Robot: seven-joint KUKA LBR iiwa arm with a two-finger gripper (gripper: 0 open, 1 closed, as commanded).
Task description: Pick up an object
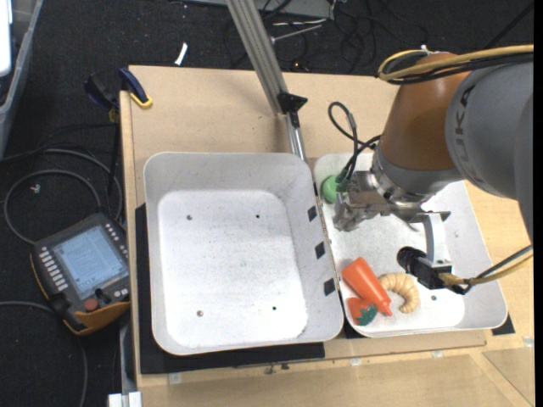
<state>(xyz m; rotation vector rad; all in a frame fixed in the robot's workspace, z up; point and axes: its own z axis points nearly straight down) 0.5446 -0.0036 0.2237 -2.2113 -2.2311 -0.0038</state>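
At the near end of the right bin [475, 316] lies a toy carrot [366, 281], its long axis diagonal, orange body toward the far left, green top toward the near edge. A curled tan croissant [402, 290] touches its right side. Farther in, the pincer [349, 213] hangs over the bin's left part; whether it is apart or together, I cannot tell. A green object [328, 188] sits just beyond it.
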